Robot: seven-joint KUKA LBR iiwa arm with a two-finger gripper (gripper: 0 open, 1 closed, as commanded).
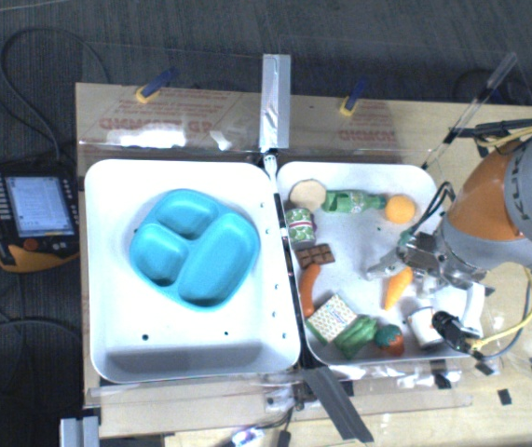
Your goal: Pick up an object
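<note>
**Colleague:** I can't see the feed. What is on the bench?

**Me:** From my overhead camera I see two shallow white bins side by side. The left bin (107, 277) carries a blue divided plate (194, 247) with three hollows, sitting about in its middle. The right bin (359, 170) carries a scatter of toy food.

**Colleague:** Go through the right bin for me.

**Me:** Along its far edge, from the far-left corner across: a round beige piece (307, 194), a green bottle (353, 200) lying on its side, and an orange ball (400, 209). Down the left wall: a small green can (300, 223), a brown chocolate bar (313, 255) and a reddish-orange sausage shape (309, 286). Near the near edge: a pale checked box (331, 318), a green pepper (356, 334) touching it, and a small dark-green and red piece (389, 338).

**Colleague:** And the arm?

**Me:** It reaches in from the right; its orange band (489, 208) hangs over the right bin's right edge. The gripper (413, 266) sits low over the right half of that bin.

**Colleague:** Is it holding anything?

**Me:** An orange carrot (395, 289) lies tilted just beside the gripper's tip, towards the near edge. I cannot tell whether it is between the fingers or merely on the bin floor, nor how far apart they stand.
</note>
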